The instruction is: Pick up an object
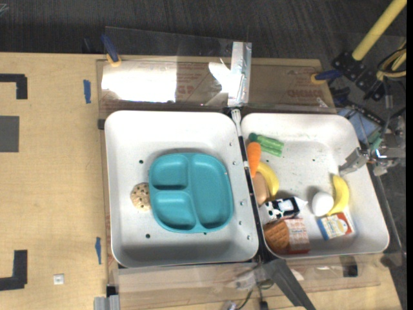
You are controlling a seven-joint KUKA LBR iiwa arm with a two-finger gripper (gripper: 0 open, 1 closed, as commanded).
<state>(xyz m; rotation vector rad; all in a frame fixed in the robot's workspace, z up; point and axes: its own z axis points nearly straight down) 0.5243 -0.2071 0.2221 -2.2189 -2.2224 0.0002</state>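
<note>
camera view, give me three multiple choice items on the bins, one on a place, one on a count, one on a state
1. Where does the cookie lie?
A. in the left bin, beside the teal tray
B. inside a tray compartment
C. in the right bin

2. How many bananas are in the right bin?
A. none
B. two
C. four

3. How does the teal tray sit?
A. flipped upside down
B. standing on its edge
C. flat, its compartments facing up

Answers:
1. A, the cookie rests on the floor of the left bin, against the tray's left edge.
2. B, one banana lies near the divider and another banana near the egg.
3. C, its three hollow compartments all show from above.
</note>
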